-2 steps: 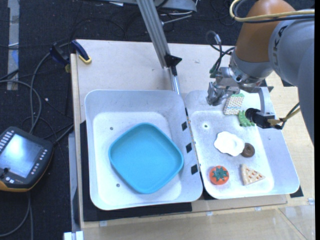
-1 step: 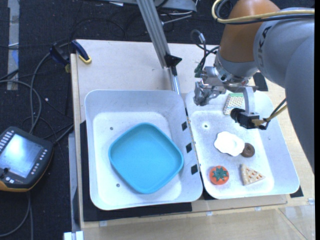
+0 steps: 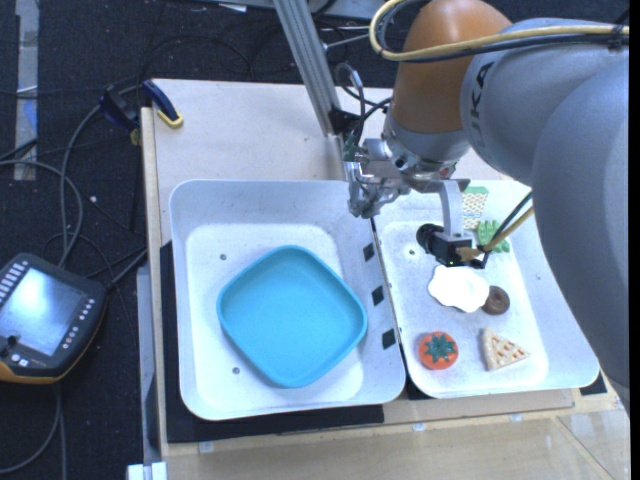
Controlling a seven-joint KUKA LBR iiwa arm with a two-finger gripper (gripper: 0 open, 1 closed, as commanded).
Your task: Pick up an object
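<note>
- Bench (image 3: 240,128): two white bins; blue tray (image 3: 290,315) left, toy foods right.
- Gripper (image 3: 366,200): above the divider; claw state cannot be determined.
- Step: approach. Next: descend onto tomato (image 3: 438,350).

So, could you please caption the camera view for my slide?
Gripper above the divide between bins: blue plate left, toy foods right.

A light-blue plate (image 3: 291,315) fills one white bin (image 3: 195,218) (the tomato toy (image 3: 438,350) is red-orange).

Dark carpet floor (image 3: 70,58), black cables (image 3: 75,183) trailing; pale wooden bench (image 3: 240,128); lit handheld pendant (image 3: 40,313) left
</note>
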